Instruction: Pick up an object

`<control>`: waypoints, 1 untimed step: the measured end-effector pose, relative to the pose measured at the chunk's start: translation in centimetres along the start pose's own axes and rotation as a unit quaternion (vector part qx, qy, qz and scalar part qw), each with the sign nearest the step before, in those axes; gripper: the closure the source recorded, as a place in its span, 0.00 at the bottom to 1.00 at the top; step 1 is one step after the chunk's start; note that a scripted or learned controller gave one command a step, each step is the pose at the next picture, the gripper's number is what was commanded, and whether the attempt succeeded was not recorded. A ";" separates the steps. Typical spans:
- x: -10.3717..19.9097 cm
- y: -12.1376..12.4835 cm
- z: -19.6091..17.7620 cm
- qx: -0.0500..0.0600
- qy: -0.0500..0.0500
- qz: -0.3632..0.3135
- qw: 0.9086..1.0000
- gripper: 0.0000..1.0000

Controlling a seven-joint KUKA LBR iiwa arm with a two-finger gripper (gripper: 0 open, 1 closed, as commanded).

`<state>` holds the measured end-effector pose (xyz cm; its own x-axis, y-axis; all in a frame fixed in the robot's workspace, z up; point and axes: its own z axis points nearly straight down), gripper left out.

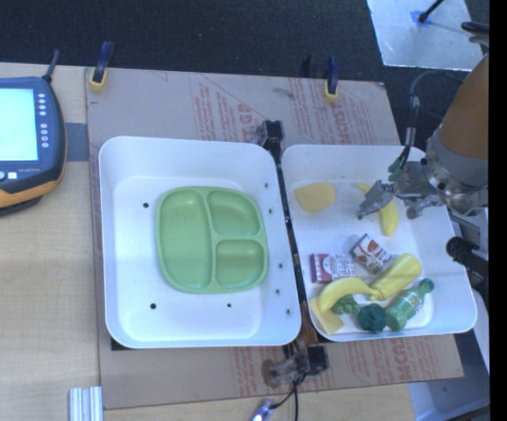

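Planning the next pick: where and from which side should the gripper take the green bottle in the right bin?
Grip the green bottle across its body, coming from above. It lies on its side, cap toward the bin's far right. The broccoli-like piece crowds its lower end, so probably grip nearer the cap. The gripper is farther back.

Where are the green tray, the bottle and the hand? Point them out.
green tray (210,238), camera view, middle divider
bottle (406,304), camera view, body
hand (374,202), camera view, between fingertips

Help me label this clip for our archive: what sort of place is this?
Most likely a robotics lab bench set up for grasping trials. Two white bins are clamped onto a board, a teach pendant lies at the left, and the arm's pincer hangs over toy food.
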<state>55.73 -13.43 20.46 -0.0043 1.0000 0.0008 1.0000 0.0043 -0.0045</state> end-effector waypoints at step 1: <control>-1.6 -2.9 11.0 -0.004 -0.001 0.000 1.000 0.00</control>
<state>52.81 -15.07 9.48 -0.0037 1.0000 -0.0021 1.0000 0.0037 0.0036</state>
